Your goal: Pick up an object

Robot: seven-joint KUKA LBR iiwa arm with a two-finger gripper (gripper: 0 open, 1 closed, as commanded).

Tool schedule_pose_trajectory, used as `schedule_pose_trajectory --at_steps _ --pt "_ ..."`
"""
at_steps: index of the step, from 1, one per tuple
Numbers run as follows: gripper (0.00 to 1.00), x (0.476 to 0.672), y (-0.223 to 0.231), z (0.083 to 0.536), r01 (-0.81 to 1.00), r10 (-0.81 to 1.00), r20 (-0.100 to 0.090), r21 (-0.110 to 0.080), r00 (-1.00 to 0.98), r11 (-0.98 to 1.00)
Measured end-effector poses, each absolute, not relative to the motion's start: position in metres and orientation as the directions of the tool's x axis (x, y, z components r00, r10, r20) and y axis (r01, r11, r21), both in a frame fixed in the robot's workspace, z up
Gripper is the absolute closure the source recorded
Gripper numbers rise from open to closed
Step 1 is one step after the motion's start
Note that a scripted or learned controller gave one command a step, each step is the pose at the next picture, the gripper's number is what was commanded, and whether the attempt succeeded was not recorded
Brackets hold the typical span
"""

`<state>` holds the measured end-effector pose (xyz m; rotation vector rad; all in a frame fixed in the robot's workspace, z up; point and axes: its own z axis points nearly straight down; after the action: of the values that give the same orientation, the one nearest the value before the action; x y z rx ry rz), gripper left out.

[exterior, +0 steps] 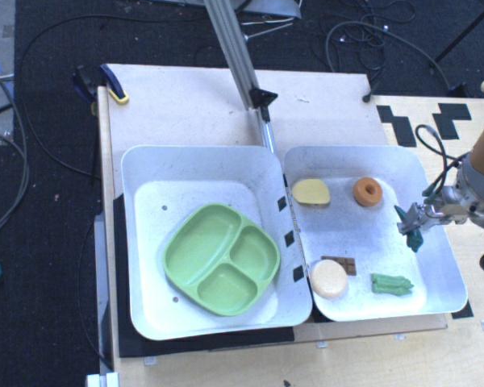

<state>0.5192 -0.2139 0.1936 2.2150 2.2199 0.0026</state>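
Pick not yet made: tool (412,230) hangs over right bin's (444,285) right wall, finger state unreadable, nothing visibly gripped; green toy (391,284) lies near it, orange ring (368,192) farther off

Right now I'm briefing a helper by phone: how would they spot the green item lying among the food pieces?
Look in the right-hand white bin, not the one holding the green divided plate. Go to its near right corner, beside the pale round piece and the brown block. The small green item is the one green, elongated, lumpy-edged thing in that bin.
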Motion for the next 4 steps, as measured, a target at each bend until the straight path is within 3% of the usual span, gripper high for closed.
schedule_pose_trajectory --at_steps 1,2,4 --pt "1.0 0.52 -0.214 0.244 1.0 1.0 -0.003 0.006 -0.003 0.003" --pt "1.0 0.534 -0.162 0.233 1.0 1.0 0.0 0.0 -0.007 0.007" --pt "1.0 0.587 -0.055 0.232 1.0 1.0 0.0 0.003 -0.007 0.007"
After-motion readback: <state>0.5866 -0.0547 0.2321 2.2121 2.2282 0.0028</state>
